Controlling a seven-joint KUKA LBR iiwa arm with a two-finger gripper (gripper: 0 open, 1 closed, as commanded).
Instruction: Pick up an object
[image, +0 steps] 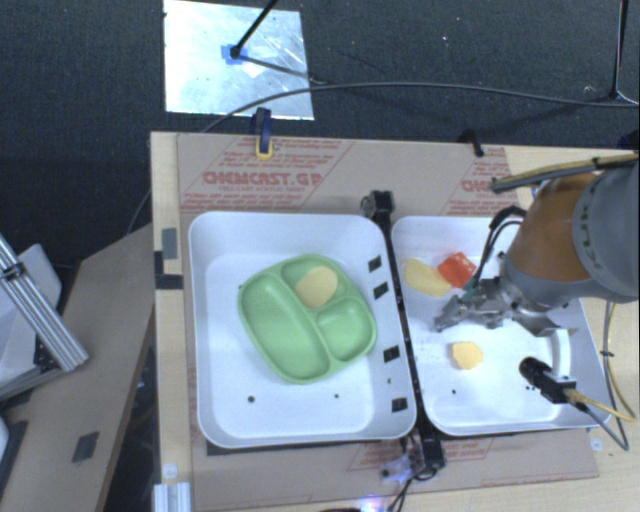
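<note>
Closest to the front stands a green divided plate (285, 340), in the middle of the left bin (215, 400), and a pale yellow piece (317, 287) lies in its far compartment. In the right bin (490, 405), a small yellow chunk (466, 354) lies near the centre, a little toward the front edge. A longer yellow object (427, 278) lies close to the left wall in the far half, and an orange-red object (457, 267) touches its right end. The gripper (445, 318) is low over this bin, between the longer yellow object and the small chunk, near both. Whether it is released or clenched I cannot tell, and no object is visibly in it. The grey arm (570, 240) comes in across the bin's right edge.
</note>
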